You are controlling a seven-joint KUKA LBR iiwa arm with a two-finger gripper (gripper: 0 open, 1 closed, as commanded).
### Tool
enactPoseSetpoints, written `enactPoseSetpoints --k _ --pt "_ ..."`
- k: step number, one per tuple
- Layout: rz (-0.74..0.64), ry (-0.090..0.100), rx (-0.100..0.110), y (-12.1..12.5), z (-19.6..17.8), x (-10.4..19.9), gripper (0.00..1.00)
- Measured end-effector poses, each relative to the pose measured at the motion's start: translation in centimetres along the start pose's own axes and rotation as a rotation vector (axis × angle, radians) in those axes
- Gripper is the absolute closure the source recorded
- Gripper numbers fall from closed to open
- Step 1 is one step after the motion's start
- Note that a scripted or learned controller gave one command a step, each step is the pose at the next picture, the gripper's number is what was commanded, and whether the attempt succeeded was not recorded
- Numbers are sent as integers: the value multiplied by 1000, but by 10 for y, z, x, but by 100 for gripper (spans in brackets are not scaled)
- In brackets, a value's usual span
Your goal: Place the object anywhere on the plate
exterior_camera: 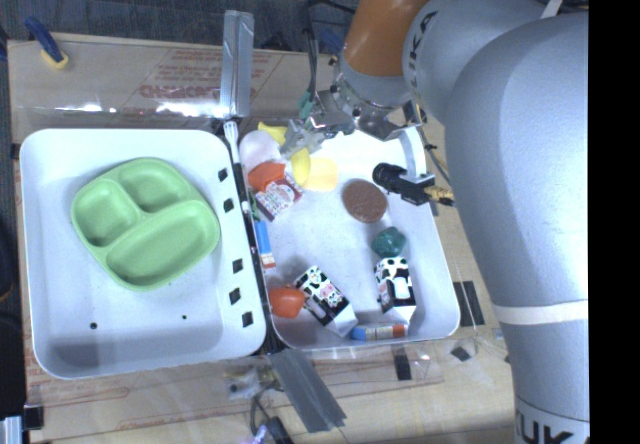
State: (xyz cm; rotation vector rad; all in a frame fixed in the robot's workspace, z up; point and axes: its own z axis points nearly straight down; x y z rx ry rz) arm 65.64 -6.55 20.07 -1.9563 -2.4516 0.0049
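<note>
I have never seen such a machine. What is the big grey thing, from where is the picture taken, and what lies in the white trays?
The grey thing is a robot arm with an orange band, reaching in from the right. One camera above the bench looks down at a slant. Two white bins sit side by side. The left bin holds a green plate with three compartments. The right bin holds small toys: two cow-patterned cartons, a brown disc, yellow and orange pieces. The gripper hangs over the right bin's far left corner; I cannot tell whether it holds anything.

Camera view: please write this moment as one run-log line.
gripper: above right bin's far-left corner | grasp: unclear | green plate: left bin, nothing on it
</note>
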Motion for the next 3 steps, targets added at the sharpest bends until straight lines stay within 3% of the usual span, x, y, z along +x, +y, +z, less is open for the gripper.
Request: enactPoseSetpoints --k 1,2,3 --pt "-140 -1 -1 -53 10 62 100" --pt "-26 -1 -4 -40 -1 148 100" --pt "-23 -2 -3 -40 -1 146 0"
